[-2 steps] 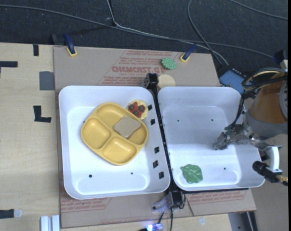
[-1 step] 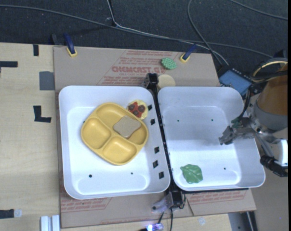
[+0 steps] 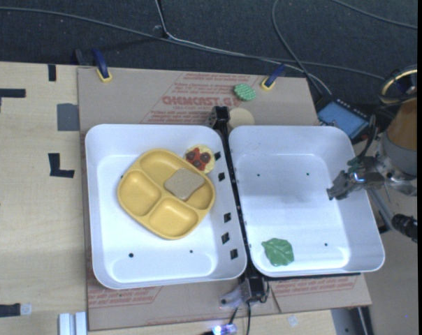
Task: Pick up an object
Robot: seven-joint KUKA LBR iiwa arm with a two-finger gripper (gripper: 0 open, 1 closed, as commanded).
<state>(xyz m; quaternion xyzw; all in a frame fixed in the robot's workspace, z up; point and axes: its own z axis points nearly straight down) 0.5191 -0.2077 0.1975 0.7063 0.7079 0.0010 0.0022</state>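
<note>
Where bins meet, yellow tray [image 3: 155, 201] holding toast [image 3: 184, 183], green leaf [image 3: 278, 251] right.

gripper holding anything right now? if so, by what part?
Nothing held. The gripper sits at the right bin's right edge; the green leaf lies apart in that bin.

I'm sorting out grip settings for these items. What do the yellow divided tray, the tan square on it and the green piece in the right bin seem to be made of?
The yellow tray looks like moulded plastic: smooth, evenly coloured, with rounded compartments. The tan square looks matte and soft-edged, perhaps foam or rubbery toy bread; I can't tell which. The green piece looks like soft plastic or rubber, with a crinkled leaf shape.
</note>
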